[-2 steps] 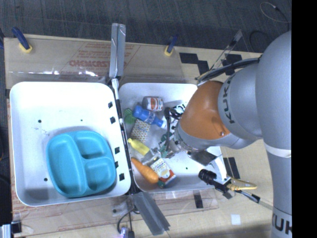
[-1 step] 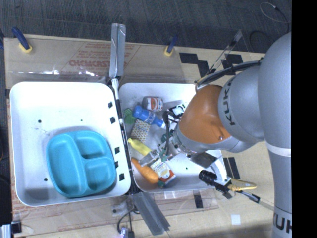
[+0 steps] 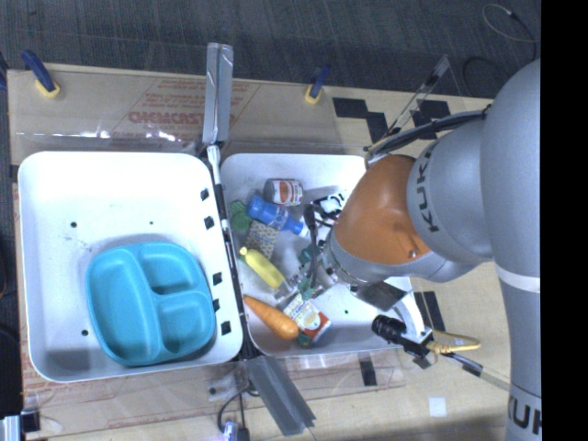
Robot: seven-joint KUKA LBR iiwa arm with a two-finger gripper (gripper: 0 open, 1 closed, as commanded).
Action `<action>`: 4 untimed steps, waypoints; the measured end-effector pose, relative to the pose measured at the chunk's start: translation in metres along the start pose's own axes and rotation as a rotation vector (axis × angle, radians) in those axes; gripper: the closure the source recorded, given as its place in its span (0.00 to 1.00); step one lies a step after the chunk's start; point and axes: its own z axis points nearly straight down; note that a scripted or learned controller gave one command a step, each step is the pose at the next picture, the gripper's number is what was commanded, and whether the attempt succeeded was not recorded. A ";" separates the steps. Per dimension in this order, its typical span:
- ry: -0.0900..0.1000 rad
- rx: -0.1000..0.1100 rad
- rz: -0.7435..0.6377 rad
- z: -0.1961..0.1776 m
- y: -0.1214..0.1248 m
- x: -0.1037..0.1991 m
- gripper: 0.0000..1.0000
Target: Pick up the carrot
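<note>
An orange carrot [image 3: 270, 317] lies near the front left corner of the right bin [image 3: 354, 340], its tip pointing towards the divider. My gripper [image 3: 310, 274] hangs low in the right bin, just up and right of the carrot, under the arm's orange band [image 3: 381, 219]. The fingers are mostly hidden by the wrist and the clutter around them. Nothing orange shows between them.
The right bin also holds a yellow banana-like piece [image 3: 263, 268], a blue bottle [image 3: 276, 215], a small can [image 3: 283, 192], a green piece [image 3: 241, 217] and a red and white packet [image 3: 313, 324]. A blue compartment tray [image 3: 152, 301] lies in the left bin [image 3: 55, 191].
</note>
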 end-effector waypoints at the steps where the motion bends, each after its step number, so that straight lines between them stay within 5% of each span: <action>1: -0.001 -0.001 0.000 0.000 0.000 0.000 0.00; 2: 0.016 0.014 -0.312 0.016 -0.006 0.003 0.00; 3: 0.016 0.014 -0.317 0.006 -0.006 0.003 1.00; 4: 0.015 0.013 -0.367 -0.084 0.029 0.054 1.00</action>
